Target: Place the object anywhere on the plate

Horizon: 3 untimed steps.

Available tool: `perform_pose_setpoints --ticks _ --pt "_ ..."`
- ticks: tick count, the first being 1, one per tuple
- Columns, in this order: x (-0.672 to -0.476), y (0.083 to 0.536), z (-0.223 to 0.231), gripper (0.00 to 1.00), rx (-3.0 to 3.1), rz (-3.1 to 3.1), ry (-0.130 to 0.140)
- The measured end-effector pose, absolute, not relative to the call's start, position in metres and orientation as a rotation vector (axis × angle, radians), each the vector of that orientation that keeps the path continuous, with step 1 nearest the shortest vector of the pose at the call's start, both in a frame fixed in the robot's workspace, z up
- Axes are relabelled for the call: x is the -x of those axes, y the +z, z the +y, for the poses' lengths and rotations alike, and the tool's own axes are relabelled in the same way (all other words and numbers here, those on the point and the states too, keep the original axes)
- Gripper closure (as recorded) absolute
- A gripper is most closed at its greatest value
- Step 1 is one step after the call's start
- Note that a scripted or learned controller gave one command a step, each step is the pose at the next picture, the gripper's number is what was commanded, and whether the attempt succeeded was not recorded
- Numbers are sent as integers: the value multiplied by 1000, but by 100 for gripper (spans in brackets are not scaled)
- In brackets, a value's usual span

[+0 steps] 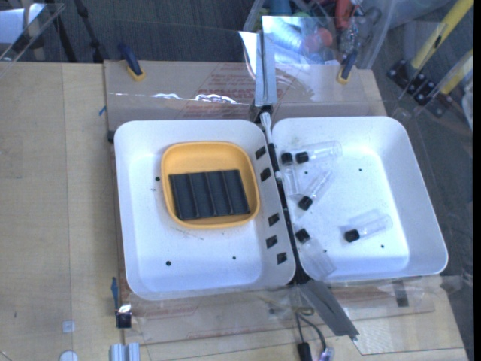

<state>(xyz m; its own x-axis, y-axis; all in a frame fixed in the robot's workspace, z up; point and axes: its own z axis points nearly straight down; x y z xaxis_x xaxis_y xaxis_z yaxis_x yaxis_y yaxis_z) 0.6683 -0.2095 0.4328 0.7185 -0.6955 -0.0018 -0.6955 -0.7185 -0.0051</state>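
A yellow plate (174, 156) with rounded corners sits in the left white bin (143, 232), a little back of the bin's middle. A flat black ridged object (209, 194), made of several parallel bars, lies inside the plate and covers most of its floor. It rests level, with its edges within the plate's rim.
The right white bin (398, 156) holds several clear vials with black caps, such as one at the back (317, 153) and one near the front right (367, 226). Black clips line the divider (269, 201). A clear tub of colourful items (323, 6) stands behind the bins.
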Motion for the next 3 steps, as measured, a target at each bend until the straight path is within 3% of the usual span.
perform_pose_setpoints --ticks 1,2,3 --pt "-668 432 -214 100 3056 696 1" --pt "-668 432 -214 0 3056 696 1" --pt "-664 319 -220 0 3119 309 5"
